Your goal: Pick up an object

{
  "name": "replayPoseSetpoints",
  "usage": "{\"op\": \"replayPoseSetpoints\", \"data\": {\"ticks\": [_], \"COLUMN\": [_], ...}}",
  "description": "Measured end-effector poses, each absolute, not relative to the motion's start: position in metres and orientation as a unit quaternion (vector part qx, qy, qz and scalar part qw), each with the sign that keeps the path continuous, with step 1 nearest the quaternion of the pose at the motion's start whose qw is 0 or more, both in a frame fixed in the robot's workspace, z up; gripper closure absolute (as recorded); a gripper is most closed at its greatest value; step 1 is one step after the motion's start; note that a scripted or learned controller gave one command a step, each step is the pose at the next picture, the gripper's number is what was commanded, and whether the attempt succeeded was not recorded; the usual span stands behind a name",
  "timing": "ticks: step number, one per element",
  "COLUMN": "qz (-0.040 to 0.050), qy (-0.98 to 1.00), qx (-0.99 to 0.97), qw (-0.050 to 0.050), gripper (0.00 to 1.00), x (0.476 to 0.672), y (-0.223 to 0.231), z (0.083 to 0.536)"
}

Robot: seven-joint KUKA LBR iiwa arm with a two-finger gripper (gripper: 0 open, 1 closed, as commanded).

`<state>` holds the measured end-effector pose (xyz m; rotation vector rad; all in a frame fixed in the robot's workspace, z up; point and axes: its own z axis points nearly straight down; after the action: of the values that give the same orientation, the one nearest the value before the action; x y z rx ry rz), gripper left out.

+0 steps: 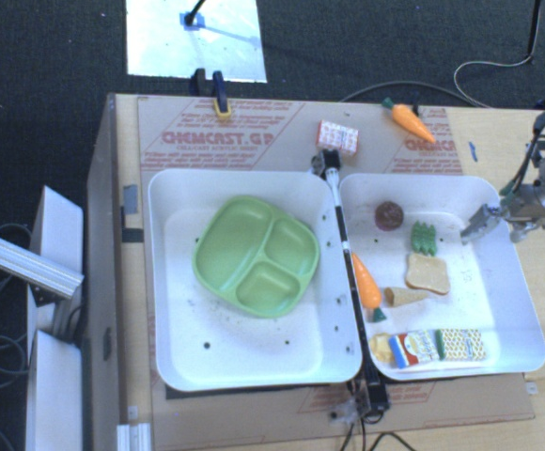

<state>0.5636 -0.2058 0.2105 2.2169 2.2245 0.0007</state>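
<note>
The hand (494, 222) hovers over the right bin's (526, 299) far right rim, fingers apart and holding nothing, well right of the toast (428, 274).

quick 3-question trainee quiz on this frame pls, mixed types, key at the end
1. True or false: the green divided plate lies in the left bin.
2. Which lies outside both bins? A) toast slice B) carrot on the board above the right bin C) brown round item
3. Fill in: the gripper hovers over the ___ bin.

Key: 1 true; 2 B; 3 right
</note>
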Motion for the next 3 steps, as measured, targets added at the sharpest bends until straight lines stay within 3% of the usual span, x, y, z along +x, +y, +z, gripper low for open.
{"op": "replayPoseSetpoints", "data": {"ticks": [1, 2, 3], "qz": [0.0007, 0.0012, 0.0009], "qy": [0.709, 0.710, 0.708], "qx": [0.705, 0.704, 0.706], "qw": [0.000, 0.003, 0.001], "gripper": [0.00, 1.00, 1.00], "x": [0.636, 0.637, 0.546], "y": [-0.181, -0.182, -0.142], "z": [0.084, 0.096, 0.165]}}
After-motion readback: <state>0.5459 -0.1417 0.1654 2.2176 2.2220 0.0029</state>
